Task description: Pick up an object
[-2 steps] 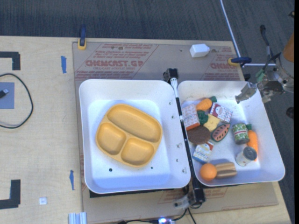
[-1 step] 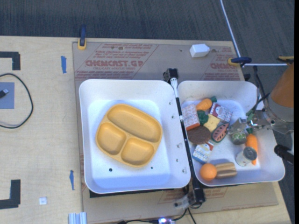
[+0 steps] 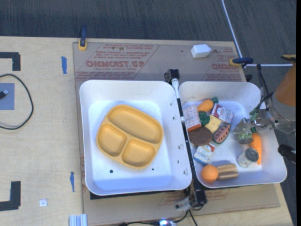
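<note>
I am looking down on two shallow white bins side by side on a brown board. The left bin point(image 3: 89, 126) holds a yellow divided plate point(image 3: 129, 135) near its middle, with bare white floor showing all around it, widest along the far edge. The right bin point(image 3: 275, 171) is crowded: a hot dog point(image 3: 227, 171) and an orange ball point(image 3: 209, 173) lie against the near rim, a small can point(image 3: 247, 158) and a carrot point(image 3: 256, 146) toward the right wall, and a heap of packets and toy food fills the left half up to the rim shared with the other bin. My gripper point(image 3: 248, 126) sits low over the right side of this bin, just above the carrot and the can, beside a green item. I cannot tell whether it is parted or closed, nor whether anything is caught in it.
</note>
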Controlling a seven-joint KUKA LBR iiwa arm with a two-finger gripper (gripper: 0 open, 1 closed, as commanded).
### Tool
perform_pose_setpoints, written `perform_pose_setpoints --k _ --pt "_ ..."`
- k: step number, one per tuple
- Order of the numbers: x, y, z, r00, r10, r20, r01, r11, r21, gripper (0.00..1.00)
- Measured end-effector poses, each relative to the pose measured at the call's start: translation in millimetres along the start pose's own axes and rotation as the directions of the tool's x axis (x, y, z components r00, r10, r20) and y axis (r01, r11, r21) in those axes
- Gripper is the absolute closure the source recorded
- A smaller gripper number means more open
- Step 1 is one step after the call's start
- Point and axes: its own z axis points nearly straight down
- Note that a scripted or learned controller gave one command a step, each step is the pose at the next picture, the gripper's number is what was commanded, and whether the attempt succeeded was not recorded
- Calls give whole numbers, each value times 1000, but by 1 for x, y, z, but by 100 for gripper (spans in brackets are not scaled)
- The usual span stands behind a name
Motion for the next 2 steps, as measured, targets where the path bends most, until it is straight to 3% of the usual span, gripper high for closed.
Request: perform_pose_setpoints --k 1,2 --pt "58 -47 -63 1000 3 4 -3 1000 5 100" --pt "119 -37 -76 1000 2 6 -2 1000 1 100"
